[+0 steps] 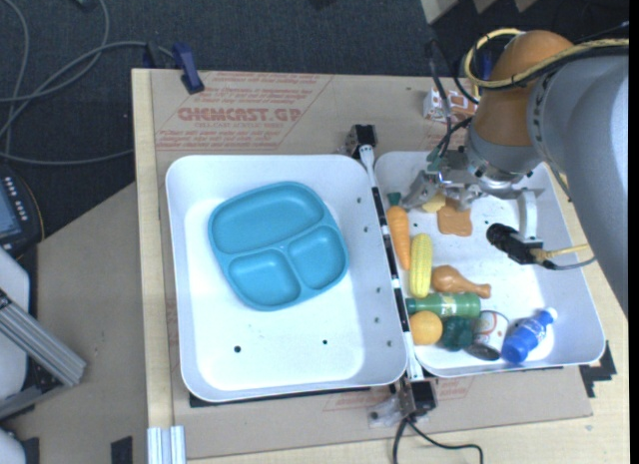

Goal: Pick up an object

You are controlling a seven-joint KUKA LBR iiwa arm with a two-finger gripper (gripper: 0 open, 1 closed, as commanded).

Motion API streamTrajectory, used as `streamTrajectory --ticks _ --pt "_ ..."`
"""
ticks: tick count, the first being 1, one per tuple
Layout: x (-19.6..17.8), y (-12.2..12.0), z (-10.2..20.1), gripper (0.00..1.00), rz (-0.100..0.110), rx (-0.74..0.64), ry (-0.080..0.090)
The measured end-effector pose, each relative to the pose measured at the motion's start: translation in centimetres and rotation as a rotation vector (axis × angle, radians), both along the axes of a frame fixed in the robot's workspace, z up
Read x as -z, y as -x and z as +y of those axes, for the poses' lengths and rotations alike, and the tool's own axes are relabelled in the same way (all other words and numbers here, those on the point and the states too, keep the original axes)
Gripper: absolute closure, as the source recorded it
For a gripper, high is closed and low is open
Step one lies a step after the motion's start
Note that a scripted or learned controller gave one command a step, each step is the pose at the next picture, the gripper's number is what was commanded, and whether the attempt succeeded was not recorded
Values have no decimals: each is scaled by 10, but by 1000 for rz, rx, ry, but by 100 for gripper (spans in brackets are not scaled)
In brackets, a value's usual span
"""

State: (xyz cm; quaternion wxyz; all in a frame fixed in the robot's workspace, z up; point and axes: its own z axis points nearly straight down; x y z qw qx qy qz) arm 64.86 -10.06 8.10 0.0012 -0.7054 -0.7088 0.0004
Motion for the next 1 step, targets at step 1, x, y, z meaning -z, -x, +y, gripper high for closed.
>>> streamTrajectory --ticks 1 --pt "-15 -2 -3 100 -7 3 3"
